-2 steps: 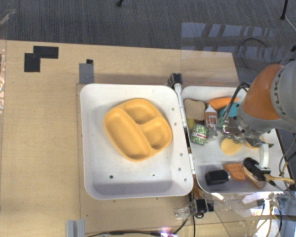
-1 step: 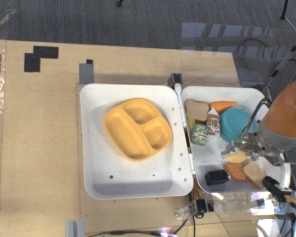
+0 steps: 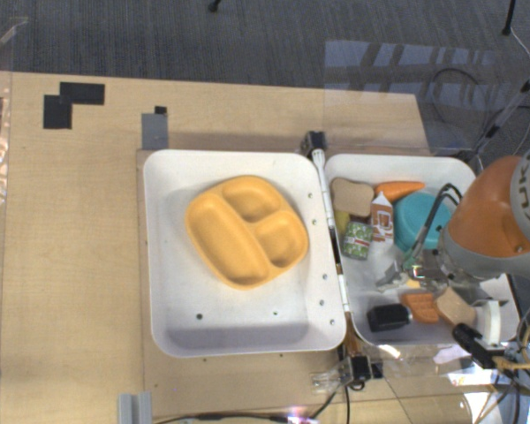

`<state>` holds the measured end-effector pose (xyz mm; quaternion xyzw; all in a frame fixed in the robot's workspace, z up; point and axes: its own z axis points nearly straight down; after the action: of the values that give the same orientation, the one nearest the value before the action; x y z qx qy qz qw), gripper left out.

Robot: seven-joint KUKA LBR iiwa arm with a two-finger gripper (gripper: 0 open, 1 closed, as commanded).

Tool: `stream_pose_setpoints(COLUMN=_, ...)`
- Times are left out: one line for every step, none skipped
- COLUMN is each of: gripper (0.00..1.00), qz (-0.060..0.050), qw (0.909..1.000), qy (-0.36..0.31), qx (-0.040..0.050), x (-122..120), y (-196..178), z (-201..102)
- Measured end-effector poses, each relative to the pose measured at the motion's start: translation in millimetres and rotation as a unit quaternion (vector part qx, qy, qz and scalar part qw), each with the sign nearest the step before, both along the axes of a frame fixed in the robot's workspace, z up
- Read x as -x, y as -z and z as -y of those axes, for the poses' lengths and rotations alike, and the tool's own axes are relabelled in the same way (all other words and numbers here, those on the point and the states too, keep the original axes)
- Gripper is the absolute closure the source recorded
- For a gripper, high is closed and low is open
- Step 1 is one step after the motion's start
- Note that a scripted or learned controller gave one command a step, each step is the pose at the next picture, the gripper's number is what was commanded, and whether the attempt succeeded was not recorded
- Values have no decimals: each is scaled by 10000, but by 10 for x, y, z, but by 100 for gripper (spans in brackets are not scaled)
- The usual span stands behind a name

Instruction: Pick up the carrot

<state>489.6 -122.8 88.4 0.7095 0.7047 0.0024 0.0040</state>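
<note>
Down in the right bin [image 3: 477, 168], the gripper [image 3: 406, 275] hangs low over the clutter near the bin's middle, its metal parts showing beneath the grey wrist and the orange band of the arm [image 3: 495, 215]; whether it is released or clenched cannot be told from this slanted view, and nothing can be made out held in it. Just beside it lie an orange-brown block [image 3: 419, 306] and a black object [image 3: 389, 316] toward the near wall, with a teal bowl [image 3: 417, 217] close on the far side, partly behind the arm. The carrot [image 3: 397, 188] rests at the far end of the same bin, against the far wall, lying roughly crosswise between a slice of bread [image 3: 352, 198] and the teal bowl, with a small carton [image 3: 382, 216] just in front of it. It sits apart from the gripper, untouched. The left bin [image 3: 159, 254] holds a yellow divided plate [image 3: 246, 230] and plays no part yet. By the look of it, the task is in its approach step, with the grasp not yet made. The next move would call for the gripper to shift toward the far wall, line up across the carrot's narrow width, and descend without catching the carton or the bowl's rim, both crowding the target closely.
</note>
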Motion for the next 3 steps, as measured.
stream_pose_setpoints(gripper=0, qz=22, qw=9986, qy=-530, qx=2, x=-17, y=-3, z=383)
stream_pose_setpoints(gripper=0, qz=29, qw=9938, qy=1112, qx=-7, x=-17, y=-2, z=39)
stream_pose_setpoints(gripper=100, qz=66, qw=9942, qy=1072, qx=-20, x=-52, y=-121, z=21)
